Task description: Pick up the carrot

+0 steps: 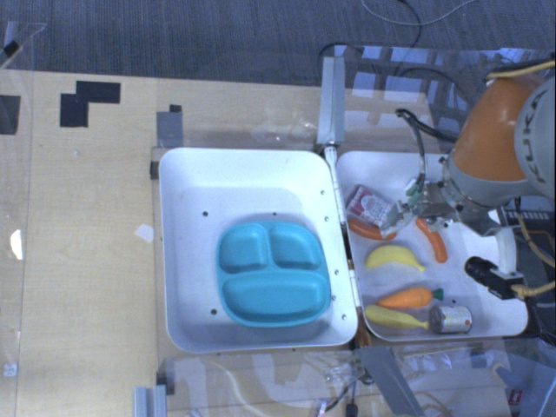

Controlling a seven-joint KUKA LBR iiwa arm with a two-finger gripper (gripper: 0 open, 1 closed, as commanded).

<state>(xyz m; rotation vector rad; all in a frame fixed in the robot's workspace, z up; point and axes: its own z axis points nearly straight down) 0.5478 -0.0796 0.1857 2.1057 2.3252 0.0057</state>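
The carrot [406,299], orange with a small green top at its right end, lies on its side near the front of the right bin [512,324]. It rests just above a yellow banana [395,318] and left of a silver can [450,320]. My gripper [416,203] hangs over the middle of the right bin, well behind the carrot. It is between a red and white packet [369,205] and a slim orange-red piece [432,240]. Nothing shows in the gripper's grasp.
A second orange-red piece [368,229] and another yellow banana [395,257] lie between the gripper and the carrot. The left bin [187,189] holds a blue divided plate [274,272]. A raised wall [339,233] separates the two bins.
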